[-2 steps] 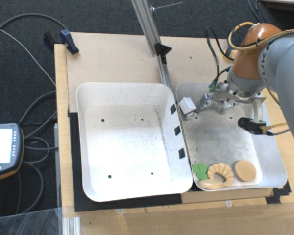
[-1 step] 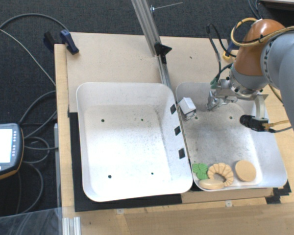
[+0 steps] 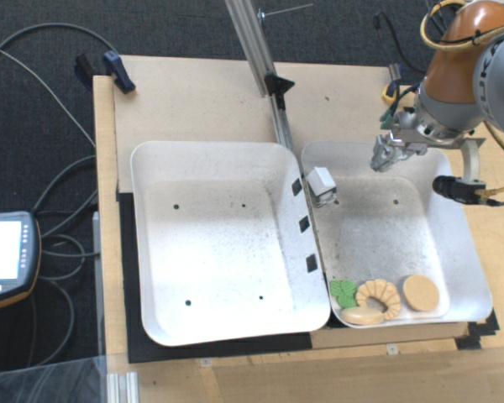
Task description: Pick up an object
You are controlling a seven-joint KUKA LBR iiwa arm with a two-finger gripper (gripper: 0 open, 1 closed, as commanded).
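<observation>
My gripper (image 3: 385, 155) hangs over the far edge of the right bin (image 3: 454, 225), high above its floor, with nothing seen between its fingers. Along the right bin's near edge lie a green leafy piece (image 3: 343, 291), a tan ridged croissant-like piece (image 3: 380, 293) with a pale oblong piece (image 3: 361, 315) below it, and a round tan cookie (image 3: 420, 292). A small grey-white block (image 3: 321, 183) sits at the bin's left wall, near the divider.
The left bin (image 3: 151, 225) lies to the left with a bare speckled floor. A slanted metal rail (image 3: 260, 57) runs from the top down between the bins. A blue clamp (image 3: 118, 70) sits at the bench's far left corner.
</observation>
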